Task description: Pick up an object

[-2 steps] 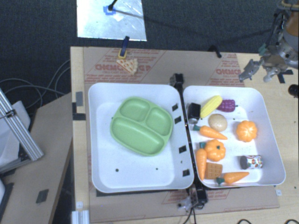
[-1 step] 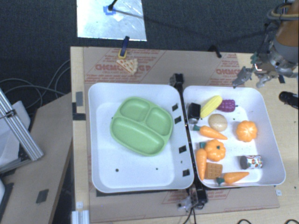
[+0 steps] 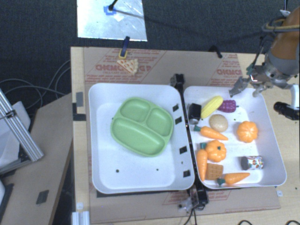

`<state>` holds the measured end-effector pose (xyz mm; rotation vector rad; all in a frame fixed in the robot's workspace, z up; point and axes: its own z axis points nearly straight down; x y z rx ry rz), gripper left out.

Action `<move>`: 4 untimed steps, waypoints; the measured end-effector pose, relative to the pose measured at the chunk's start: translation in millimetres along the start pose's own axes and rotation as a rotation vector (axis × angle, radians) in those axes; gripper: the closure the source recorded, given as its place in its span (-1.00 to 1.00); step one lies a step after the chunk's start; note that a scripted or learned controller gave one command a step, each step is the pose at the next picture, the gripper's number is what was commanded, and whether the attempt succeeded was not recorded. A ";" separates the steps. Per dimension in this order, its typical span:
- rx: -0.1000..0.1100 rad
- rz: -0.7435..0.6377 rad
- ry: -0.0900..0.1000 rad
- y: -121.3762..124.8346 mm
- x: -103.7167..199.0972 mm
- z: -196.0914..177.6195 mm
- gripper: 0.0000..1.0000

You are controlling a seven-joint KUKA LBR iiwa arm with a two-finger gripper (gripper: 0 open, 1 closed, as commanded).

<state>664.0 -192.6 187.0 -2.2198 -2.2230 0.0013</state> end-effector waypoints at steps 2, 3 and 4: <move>-0.001 -0.005 0.000 7.3 8.0 99.9 -1.00; -0.008 -0.007 -0.002 9.6 7.5 84.8 1.00; -0.009 -0.002 -0.001 6.0 7.2 20.6 1.00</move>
